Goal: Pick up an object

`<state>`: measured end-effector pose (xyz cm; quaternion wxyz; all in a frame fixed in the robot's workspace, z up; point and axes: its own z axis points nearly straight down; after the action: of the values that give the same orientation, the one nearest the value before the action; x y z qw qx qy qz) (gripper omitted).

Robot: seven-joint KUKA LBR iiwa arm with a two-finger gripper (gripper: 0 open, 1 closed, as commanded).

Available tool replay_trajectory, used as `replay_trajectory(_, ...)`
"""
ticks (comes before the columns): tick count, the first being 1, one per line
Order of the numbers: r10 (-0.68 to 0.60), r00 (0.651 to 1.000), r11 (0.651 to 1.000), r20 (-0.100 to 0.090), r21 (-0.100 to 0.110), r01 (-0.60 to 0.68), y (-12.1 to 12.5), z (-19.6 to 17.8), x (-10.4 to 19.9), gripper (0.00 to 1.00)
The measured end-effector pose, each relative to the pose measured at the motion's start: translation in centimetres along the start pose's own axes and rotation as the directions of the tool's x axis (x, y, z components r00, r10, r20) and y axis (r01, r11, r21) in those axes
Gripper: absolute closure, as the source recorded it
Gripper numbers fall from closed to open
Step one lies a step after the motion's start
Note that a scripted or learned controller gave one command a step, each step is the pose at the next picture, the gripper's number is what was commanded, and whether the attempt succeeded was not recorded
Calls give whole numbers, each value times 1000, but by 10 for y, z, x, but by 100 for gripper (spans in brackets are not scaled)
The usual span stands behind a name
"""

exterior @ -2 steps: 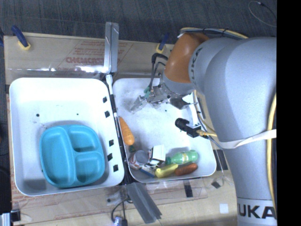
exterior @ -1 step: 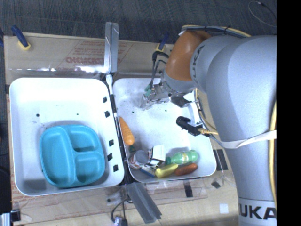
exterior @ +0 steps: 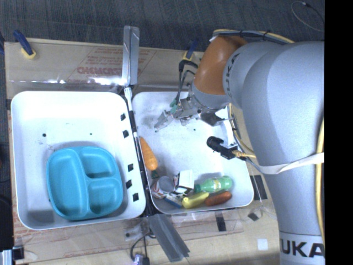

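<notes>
My gripper (exterior: 161,120) hangs low over the bare upper-left floor of the right bin (exterior: 182,150), with nothing visibly held in it. An orange carrot (exterior: 148,154) lies against that bin's left wall, just below the gripper. Along the front wall sit a green bottle (exterior: 213,184), a yellow banana-like piece (exterior: 194,201), a reddish-brown piece (exterior: 219,199) and a small white box (exterior: 185,178). All of these lie apart from the gripper.
The left bin (exterior: 66,115) holds a blue divided plate (exterior: 85,182) at its front. A metal divider (exterior: 130,57) stands between the bins. The grey arm (exterior: 276,104) covers the right bin's right side. A black fitting (exterior: 219,146) juts out beneath the arm.
</notes>
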<state>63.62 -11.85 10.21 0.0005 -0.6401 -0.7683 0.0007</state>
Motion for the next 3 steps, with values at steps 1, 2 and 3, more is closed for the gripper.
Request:
replay_trajectory(1,-41,999,999,0,-1,41,19,-30,-15,0)
replay_trajectory(2,-85,996,996,-1,0,85,17,10,-22,0)
replay_trajectory(3,-92,996,996,0,0,92,19,-1,-20,100)
